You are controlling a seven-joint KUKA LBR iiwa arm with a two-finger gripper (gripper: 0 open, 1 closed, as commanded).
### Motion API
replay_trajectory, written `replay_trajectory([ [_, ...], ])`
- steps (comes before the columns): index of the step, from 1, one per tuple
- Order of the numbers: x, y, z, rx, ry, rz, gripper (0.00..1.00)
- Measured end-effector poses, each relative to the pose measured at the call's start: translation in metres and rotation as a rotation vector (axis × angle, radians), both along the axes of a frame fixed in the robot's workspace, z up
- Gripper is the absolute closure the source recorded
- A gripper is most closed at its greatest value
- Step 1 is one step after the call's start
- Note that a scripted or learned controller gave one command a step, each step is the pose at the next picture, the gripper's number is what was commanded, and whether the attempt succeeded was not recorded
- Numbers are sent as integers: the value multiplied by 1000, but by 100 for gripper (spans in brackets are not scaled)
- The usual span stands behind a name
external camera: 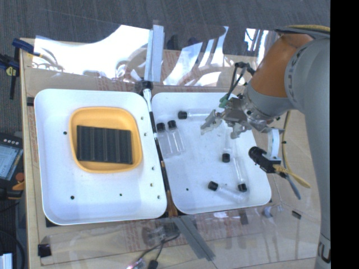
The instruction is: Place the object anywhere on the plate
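My gripper (224,125) is hovering spread over the right bin (193,198), its wrist partly hiding clear vials (169,136) lying lengthwise there; the yellow plate (105,119) is sitting in the left bin (50,195)

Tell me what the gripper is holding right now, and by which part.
Nothing: the gripper hangs open above the right bin, with no vial between its fingers. The vials lie loose in the bin.

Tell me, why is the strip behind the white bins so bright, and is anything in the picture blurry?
In the camera view, the shiny panel behind the bins mirrors light and washes out to white glare; the left bin is evenly lit with soft shadow at its rim; the clear vials in the right bin look faint and slightly soft; the gripper is a little blurred.
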State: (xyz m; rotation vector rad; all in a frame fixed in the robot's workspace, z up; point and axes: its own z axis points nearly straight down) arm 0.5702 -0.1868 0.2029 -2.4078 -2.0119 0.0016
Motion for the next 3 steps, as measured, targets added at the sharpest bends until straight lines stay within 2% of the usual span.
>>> replay_trajectory([
  [1,5,26,9,1,2,333,0],
  [2,12,53,14,-2,-1,337,0],
  [3,24,97,2,1,0,589,0],
])
